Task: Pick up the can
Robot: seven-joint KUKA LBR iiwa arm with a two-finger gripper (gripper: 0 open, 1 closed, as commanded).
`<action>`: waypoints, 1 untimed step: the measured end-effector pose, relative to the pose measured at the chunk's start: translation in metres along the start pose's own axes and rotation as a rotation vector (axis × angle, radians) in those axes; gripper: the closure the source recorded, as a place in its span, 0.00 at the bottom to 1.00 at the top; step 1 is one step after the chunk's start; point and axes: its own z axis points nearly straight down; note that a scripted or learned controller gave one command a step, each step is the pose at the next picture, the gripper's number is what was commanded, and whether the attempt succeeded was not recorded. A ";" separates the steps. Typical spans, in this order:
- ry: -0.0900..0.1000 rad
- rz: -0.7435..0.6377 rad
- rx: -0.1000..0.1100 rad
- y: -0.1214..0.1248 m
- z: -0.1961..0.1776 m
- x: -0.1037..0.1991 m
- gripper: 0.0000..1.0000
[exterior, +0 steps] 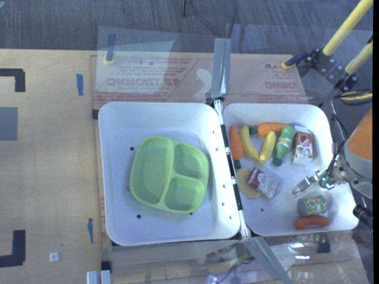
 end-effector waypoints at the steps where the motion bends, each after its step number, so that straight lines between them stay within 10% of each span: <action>1: -0.011 -0.198 -0.003 -0.016 0.001 0.001 0.00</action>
